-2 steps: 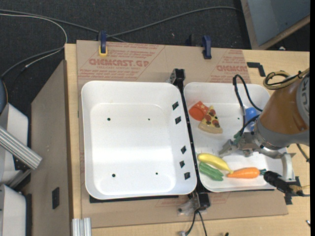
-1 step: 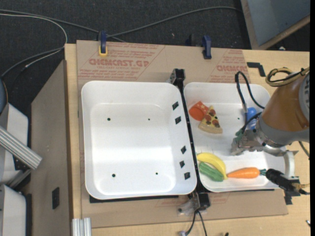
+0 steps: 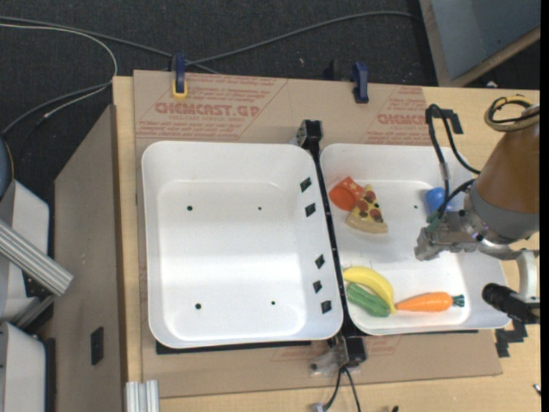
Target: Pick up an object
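A: End effector [image 3: 435,245] state? 
B: Blurred; cannot tell. Blue object [image 3: 435,198] half hidden behind it.
A: Right bin [image 3: 403,153]? 
B: Pizza slice [image 3: 367,212], banana [image 3: 371,281], carrot [image 3: 425,301].

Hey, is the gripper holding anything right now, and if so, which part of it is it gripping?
Cannot be told. The gripper hangs low in the right bin, near a blue object, with nothing visibly in its grasp.

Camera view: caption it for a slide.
KUKA arm's gripper low in right bin beside pizza slice, banana and carrot.
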Controlling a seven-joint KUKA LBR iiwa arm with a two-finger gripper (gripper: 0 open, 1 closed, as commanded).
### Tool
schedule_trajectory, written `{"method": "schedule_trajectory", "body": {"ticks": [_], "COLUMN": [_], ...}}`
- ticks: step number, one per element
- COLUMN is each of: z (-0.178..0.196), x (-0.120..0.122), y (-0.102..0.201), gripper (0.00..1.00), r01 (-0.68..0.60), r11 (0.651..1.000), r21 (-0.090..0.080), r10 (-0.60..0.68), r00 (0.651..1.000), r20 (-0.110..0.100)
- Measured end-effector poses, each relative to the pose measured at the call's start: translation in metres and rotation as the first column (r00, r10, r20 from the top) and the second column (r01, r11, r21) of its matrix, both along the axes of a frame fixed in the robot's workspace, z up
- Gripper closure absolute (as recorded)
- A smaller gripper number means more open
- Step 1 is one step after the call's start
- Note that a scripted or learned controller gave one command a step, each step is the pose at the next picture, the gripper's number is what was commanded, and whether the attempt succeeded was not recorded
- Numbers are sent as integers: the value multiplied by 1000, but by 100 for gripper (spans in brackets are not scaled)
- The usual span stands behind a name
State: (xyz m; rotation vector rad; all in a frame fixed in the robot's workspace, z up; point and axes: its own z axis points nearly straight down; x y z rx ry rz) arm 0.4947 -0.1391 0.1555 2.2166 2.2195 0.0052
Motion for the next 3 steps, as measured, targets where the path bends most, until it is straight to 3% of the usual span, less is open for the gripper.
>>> {"method": "schedule_trajectory", "body": {"ticks": [1,2,3], "z": [54,68,58], "x": [2,20,43], "y": [0,49,101], "gripper": [100,100,100], "r01": [-1,-6,-6], "r11": [1000,1000,1000], "r21": [0,3,3], "r10": [1,6,6], "r00": [1000,1000,1000], "r20": [1,-2,-4]}}
